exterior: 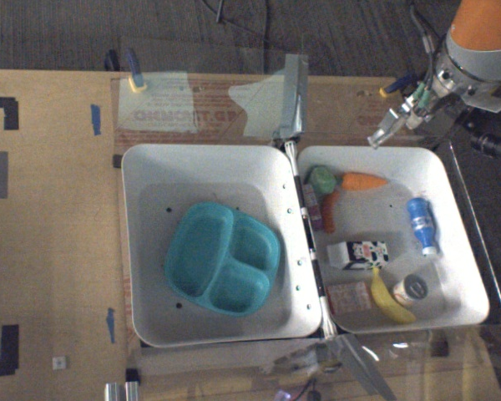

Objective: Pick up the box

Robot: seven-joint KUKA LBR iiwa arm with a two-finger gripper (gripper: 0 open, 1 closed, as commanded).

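Box: one small carton (358,253) with a black-and-white cow print is lying on its side near the middle of the right bin, touched by nothing from above.
Beside the box: one yellow banana (388,301) is curving just below it, one brownish flat packet (348,296) is lying to the banana's left, and one small round tin (415,288) is sitting against the banana's right side.
Further items: one blue bottle (422,225) is lying near the bin's right wall; one orange carrot (363,181) is lying near the far wall, with one green round item (322,179) beside it and one dark reddish piece (327,211) below that.
Count in right bin: eight things are lying there in all.
Right bin: one white bin (466,266) is holding all of these.
Left bin: one white bin (142,249) is holding one teal divided tray (223,258), which is showing three compartments and sitting tilted near the middle.
End effector: one end effector (386,132) is hanging above the far right corner of the right bin, well apart from the box; its fingers are clamped on nothing, and whether they are apart or together cannot be told.
Arm: one grey arm with an orange band (482,19) is reaching in from the upper right.
Table: one tan table (50,241) is carrying both bins side by side.
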